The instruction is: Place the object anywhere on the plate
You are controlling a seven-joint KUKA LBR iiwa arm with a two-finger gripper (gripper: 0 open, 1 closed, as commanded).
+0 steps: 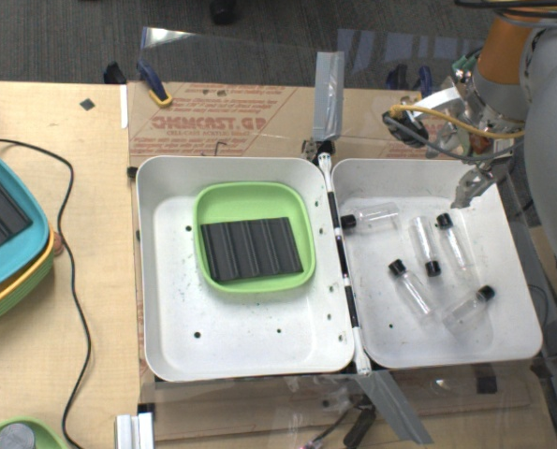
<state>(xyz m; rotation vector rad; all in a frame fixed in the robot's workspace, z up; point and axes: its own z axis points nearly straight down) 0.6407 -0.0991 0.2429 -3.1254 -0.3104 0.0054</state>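
Vials (418, 265): clear tubes, black caps | plate (253, 238): green, square, ribbed dark insert | tool (465, 190): grip state unclear

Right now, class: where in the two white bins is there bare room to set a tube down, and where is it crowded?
Bare floor: the left white bin in front of the square green plate, and the right white bin's front strip. Crowded: the right bin's middle, among clear black-capped tubes. The plate's ribbed dark mat has room.
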